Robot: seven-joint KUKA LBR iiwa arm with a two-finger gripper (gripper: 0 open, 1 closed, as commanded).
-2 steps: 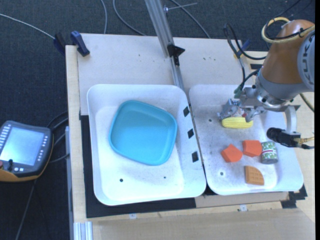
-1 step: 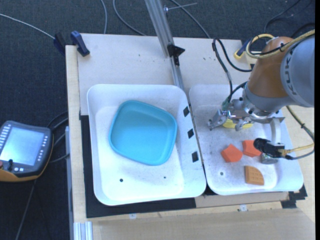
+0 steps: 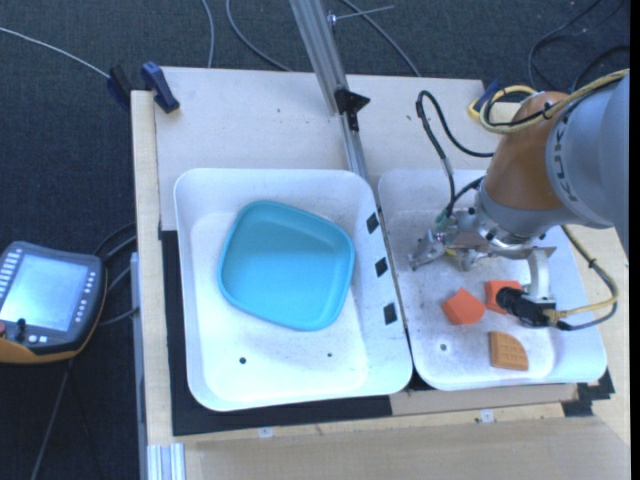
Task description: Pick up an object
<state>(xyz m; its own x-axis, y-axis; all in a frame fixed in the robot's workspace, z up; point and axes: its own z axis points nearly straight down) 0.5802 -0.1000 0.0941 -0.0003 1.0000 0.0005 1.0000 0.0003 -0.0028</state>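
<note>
A bench [image 3: 250,118] is carrying two white bins. The gripper [image 3: 432,252] is hovering low in the right bin [image 3: 440,368], apparently lining up on the orange block [image 3: 463,307] near its front edge; its grip state I cannot tell.

Blue plate [image 3: 287,264] looking smooth, glossy plastic. White bins [image 3: 200,298] showing matt plastic, lightly speckled. Desk [image 3: 260,118] appearing pale, matt board. Orange block [image 3: 463,307] looking matt, foam-like. Pole [image 3: 318,38] gleaming as bare metal. Floor [image 3: 60,148] showing dark rough carpet.
</note>
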